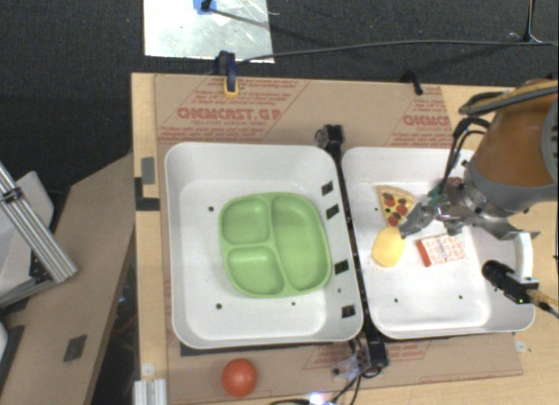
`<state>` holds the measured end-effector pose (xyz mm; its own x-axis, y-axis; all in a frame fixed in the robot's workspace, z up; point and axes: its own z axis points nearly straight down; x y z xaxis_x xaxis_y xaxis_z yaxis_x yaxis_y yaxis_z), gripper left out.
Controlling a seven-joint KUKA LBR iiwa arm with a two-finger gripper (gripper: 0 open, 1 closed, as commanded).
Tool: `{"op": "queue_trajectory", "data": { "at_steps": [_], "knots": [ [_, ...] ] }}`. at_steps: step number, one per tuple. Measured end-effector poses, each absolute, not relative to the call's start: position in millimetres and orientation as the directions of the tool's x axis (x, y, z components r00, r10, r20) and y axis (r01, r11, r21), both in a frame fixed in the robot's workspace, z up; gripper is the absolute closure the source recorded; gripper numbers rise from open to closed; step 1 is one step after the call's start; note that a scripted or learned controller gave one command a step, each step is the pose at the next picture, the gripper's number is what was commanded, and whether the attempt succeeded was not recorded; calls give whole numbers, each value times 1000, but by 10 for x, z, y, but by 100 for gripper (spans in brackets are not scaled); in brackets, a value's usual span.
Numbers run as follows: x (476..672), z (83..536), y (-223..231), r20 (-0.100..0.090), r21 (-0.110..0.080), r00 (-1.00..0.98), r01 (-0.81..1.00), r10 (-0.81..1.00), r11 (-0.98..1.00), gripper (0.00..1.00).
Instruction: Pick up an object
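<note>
While nothing is yet lifted, I judge the step in hand to be the approach over the right bin [384, 316]. Nearest the camera, an orange ball [238, 376] sits on the bench outside the bins. Next, a green divided plate [273, 243] lies in the left bin [188, 220]. My gripper [425, 216] hangs just beside the yellow lemon [388, 247], red-and-white packet [441, 249] and pizza slice [396, 202]. Whether my jaws are spread, I cannot tell. Next move calls for descending squarely onto the lemon.
</note>
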<state>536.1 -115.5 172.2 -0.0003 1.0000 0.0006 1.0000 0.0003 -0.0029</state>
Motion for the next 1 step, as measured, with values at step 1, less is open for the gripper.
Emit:
{"op": "queue_trajectory", "data": {
  "at_steps": [1],
  "knots": [
    [5290, 1180, -1069, 1, -3, -1, 1000, 1000, 1, 0]
  ]
}}
